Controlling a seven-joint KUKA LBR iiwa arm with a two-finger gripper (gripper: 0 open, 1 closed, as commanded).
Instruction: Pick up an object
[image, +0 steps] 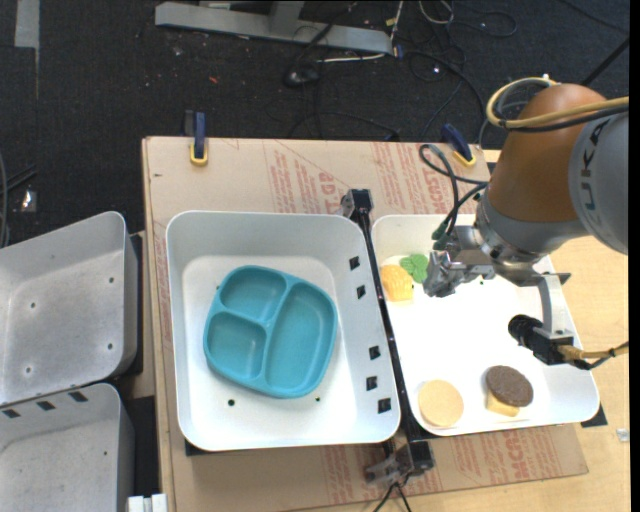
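The gripper (443, 279) hangs over the right bin (570, 415), just right of a yellow piece (398, 285) and a green piece (414, 266) at the bin's upper left. A tan disc (440, 403) and brown disc (508, 383) lie well apart, near the front.

Two shallow white bins sit side by side on the bench: a left bin (190, 300) and a right bin (480, 340). The left bin holds one thing, a teal divided plate (270, 330) with three compartments. The right bin holds four small items: one yellow piece (397, 284), one green piece (416, 266) partly hidden by the arm, one round tan disc (440, 403), and one brown-topped round piece (508, 387).
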